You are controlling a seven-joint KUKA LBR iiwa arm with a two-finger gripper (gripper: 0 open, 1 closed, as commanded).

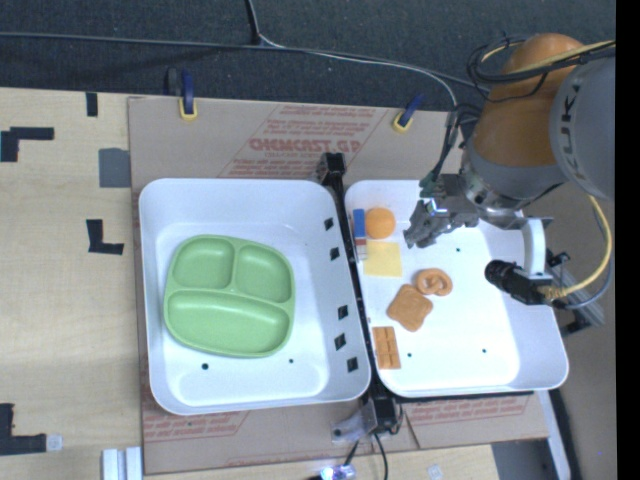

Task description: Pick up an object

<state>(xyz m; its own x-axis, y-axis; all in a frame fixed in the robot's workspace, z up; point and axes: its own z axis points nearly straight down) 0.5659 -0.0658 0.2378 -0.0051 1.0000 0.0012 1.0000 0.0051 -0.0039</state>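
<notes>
**Approach over the right bin, nothing yet gripped**

The pincer (425, 226) is seen over the upper part of the right bin (500, 363), its dark fingers pointing toward the cluster of small food pieces. No object is seen between the fingers; whether they are spread or closed cannot be told from this slanted view. The step in hand is judged to be the approach, before any grasp.

The candidates are gathered along the left side of the right bin. An orange ball (379, 222) lies nearest, just left of the pincer, with a yellow square slice (382, 259) just below it. A small blue piece (359, 227) is set against the bin's left wall, beside the ball. Lower down, a tan pretzel-like piece (433, 283) and a brown bread-like piece (409, 308) lie touching or nearly so, and an orange-brown cracker (386, 347) is placed near the lower left corner.

For the next move, one piece would have to be chosen, the pincer centred above it and lowered. The ball is judged the closest target, yet it may roll, and the bin wall, the blue piece and the slice crowd it. The flat slice and cracker offer little height to grip.

In the left bin (160, 368) a green divided plate (230, 295) rests, well apart from the work. Both bins are carried by a cardboard sheet (290, 143) on the bench (60, 298).
</notes>
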